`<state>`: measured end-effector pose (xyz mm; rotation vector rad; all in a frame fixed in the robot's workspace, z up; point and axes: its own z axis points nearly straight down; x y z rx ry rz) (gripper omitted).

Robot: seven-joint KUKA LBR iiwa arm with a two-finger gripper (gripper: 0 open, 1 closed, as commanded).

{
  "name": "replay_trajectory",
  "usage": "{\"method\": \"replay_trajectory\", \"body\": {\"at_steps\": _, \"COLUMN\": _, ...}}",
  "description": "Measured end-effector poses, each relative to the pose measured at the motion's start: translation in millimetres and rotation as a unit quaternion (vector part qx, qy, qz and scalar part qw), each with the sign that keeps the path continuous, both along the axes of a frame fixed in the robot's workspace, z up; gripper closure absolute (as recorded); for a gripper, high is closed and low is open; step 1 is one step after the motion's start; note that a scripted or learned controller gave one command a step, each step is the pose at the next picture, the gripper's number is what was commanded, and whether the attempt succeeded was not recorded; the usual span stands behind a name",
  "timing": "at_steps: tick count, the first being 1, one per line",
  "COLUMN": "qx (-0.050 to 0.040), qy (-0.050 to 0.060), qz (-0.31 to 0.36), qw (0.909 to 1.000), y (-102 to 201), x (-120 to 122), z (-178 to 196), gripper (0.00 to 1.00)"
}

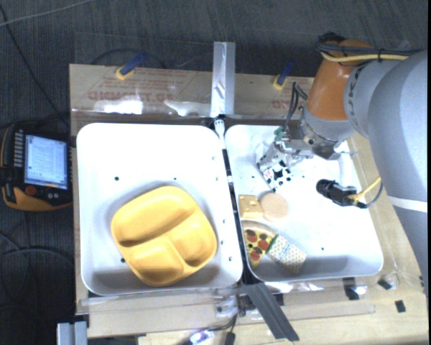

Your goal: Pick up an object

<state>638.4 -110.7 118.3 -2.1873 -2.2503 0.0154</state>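
My gripper [276, 169] hangs over the upper middle of the right bin [345, 257], its fingers pointing down and to the left. Just below it lie a tan round cracker [275, 206] and a tan square piece [251, 206]. Lower in the same bin sit a pizza slice toy [256, 240] and a small patterned pouch [286, 254]. A black-and-white speckled bit shows at the fingertips, and I cannot tell whether it is part of the gripper or an object.
A yellow divided plate [164, 233] lies in the left bin [100, 157]. A black cable connector [335, 190] hangs over the right bin's right side. A handheld pendant [37, 166] rests off the bench's left edge. The grey arm [395, 113] covers the upper right.
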Motion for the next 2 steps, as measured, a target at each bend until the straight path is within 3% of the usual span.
{"method": "replay_trajectory", "body": {"at_steps": 1, "qx": -0.0004, "qy": -0.004, "qz": -0.158, "qw": 0.9875, "y": 42, "x": 30, "z": 105, "gripper": 1.0}}
{"method": "replay_trajectory", "body": {"at_steps": 2, "qx": 0.0009, "qy": -0.003, "qz": -0.019, "qw": 0.9998, "y": 24, "x": -67, "z": 137, "gripper": 1.0}}
